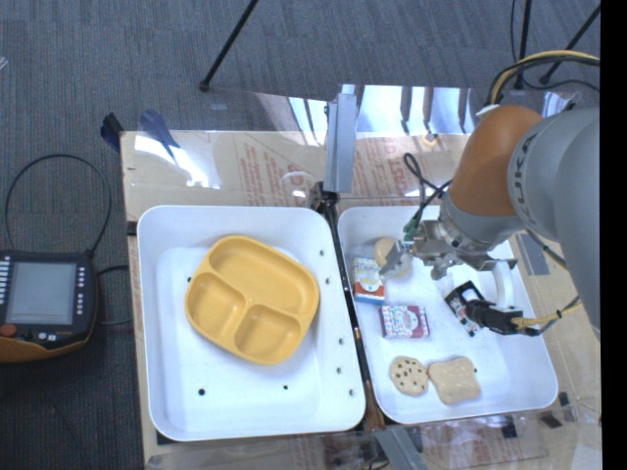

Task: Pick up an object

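left bin (157,262): yellow 3-part tray (253,299). right bin (534,360): small carton (367,280) by left wall, red packet (404,321) beside it, cookie (408,375) and toast (454,380) near front. gripper (397,259) low over carton; grip state: cannot tell.

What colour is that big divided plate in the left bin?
Yellow: the plate shows plainly in the camera view.
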`<state>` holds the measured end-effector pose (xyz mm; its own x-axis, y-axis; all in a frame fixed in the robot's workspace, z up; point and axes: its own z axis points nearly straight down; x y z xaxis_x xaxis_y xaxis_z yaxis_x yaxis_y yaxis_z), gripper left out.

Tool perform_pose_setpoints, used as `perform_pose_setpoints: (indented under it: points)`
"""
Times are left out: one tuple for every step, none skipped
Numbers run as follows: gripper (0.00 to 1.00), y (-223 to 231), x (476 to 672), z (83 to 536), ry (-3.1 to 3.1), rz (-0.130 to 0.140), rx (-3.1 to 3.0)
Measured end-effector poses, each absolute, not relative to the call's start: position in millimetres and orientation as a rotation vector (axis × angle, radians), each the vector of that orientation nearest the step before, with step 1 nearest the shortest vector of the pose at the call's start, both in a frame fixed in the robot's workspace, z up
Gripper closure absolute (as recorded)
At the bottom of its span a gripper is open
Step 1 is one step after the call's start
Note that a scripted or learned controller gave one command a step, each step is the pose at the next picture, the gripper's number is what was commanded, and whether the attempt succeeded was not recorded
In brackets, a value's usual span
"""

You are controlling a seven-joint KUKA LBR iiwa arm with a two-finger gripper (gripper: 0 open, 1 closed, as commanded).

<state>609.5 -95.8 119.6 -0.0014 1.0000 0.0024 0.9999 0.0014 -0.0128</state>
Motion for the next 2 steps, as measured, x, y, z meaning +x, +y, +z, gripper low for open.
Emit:
perform_pose_setpoints:
  points:
    - [0.0,-82.0,647.3,95.0,-2.225,-0.009,-2.225]
    - [1.0,-82.3,653.4,115.7,-2.237,-0.03,-2.234]
